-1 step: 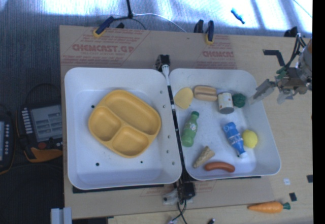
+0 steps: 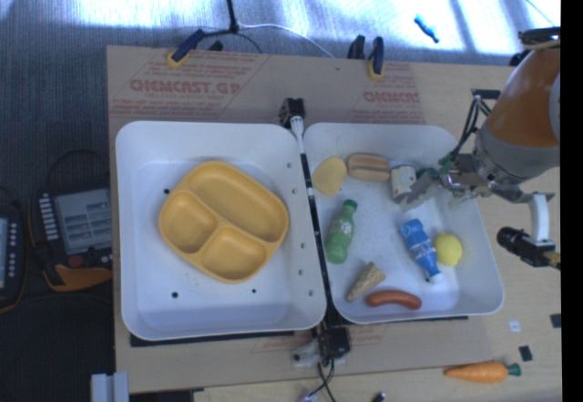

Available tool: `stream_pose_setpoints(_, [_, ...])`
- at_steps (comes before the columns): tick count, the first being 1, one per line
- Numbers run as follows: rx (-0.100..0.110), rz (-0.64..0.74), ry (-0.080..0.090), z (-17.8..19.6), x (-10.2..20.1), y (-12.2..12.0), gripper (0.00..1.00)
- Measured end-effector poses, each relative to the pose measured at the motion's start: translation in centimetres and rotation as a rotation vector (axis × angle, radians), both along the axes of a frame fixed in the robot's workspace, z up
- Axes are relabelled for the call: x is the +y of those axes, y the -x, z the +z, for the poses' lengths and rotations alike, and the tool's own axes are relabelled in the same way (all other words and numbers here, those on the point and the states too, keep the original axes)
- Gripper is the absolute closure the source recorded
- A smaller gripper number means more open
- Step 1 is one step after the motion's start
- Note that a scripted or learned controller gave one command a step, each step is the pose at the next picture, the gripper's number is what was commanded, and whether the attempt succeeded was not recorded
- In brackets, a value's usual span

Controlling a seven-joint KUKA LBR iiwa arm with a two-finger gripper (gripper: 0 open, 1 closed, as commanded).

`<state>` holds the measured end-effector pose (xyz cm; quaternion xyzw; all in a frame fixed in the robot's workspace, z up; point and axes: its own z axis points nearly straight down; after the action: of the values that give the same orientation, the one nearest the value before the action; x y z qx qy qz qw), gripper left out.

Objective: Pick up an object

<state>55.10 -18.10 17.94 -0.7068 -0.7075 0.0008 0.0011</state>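
Note:
The right bin [image 2: 474, 300] holds several toy foods. A pale yellow disc [image 2: 330, 175] and a hot dog [image 2: 368, 167] lie at its far left. A small beige can [image 2: 402, 179] sits beside them. My gripper [image 2: 419, 188] hangs low over the bin's far middle, right next to the can on its right side. I cannot see whether it touches the can. Nearer the front lie a green bottle [image 2: 342, 231], a blue bottle [image 2: 419, 248], a yellow ball [image 2: 448, 249], a cone [image 2: 364, 281] and a red sausage [image 2: 393, 300].
The left bin [image 2: 146, 300] bears a yellow divided plate [image 2: 224, 221]. A toy carrot [image 2: 481, 373] lies on the bench in front of the right bin. Clamps [image 2: 375, 56] and cables sit along the board's far edge. The arm's orange band [image 2: 537, 104] looms over the right bin's far right corner.

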Motion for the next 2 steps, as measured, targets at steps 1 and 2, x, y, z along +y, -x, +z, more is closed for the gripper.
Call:
stream_pose_setpoints(1, [-0.005,-0.001,0.002,-8.2,4.8,4.2,0.0])
stream_pose_setpoints(2, [-0.043,-0.002,0.019,-8.5,5.7,5.7,0.0])
